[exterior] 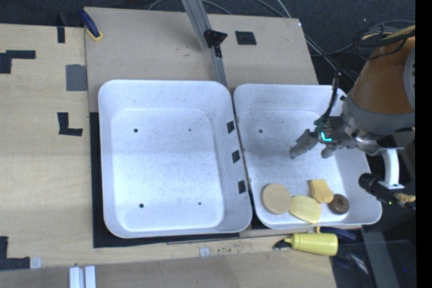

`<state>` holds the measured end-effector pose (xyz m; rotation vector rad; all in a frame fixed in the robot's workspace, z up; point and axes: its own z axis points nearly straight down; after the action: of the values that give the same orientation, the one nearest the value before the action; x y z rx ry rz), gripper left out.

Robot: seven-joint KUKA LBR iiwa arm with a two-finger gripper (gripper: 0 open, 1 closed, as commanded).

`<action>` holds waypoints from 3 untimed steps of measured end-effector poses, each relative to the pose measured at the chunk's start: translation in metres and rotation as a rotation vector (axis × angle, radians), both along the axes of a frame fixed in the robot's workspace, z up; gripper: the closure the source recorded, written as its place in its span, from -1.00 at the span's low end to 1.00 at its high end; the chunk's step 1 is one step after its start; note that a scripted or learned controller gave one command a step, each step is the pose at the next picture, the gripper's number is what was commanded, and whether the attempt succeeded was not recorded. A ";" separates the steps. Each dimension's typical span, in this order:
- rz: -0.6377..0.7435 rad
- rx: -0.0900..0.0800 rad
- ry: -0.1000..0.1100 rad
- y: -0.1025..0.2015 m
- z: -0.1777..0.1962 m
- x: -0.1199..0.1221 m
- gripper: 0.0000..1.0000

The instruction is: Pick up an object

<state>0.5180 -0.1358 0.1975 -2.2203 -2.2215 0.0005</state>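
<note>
- The right-hand bin (283, 104) is taken as landmark; the end effector (312, 145) is seen above its middle, toward its right wall.
- Its two fingers are spread apart, and nothing is held between them.
- Four objects are gathered along the bin's near edge: a round tan disc (276, 198), a pale yellow piece (306, 209) just beside it, a small orange-yellow block (320, 190) and a dark brown ring (339, 204).
- A yellow tool (314, 243) lies on the tabletop (40, 165) just outside the bin's near rim.
- The left-hand bin (165, 158) adjoins it.
</note>
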 end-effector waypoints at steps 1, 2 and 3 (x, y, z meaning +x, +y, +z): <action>0.000 0.000 0.000 0.000 0.000 0.000 -1.00; -0.001 0.001 0.005 -0.004 -0.062 -0.004 -1.00; 0.000 -0.001 -0.001 -0.004 -0.109 -0.003 -1.00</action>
<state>0.5145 -0.1396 0.0884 -2.2211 -2.2224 0.0000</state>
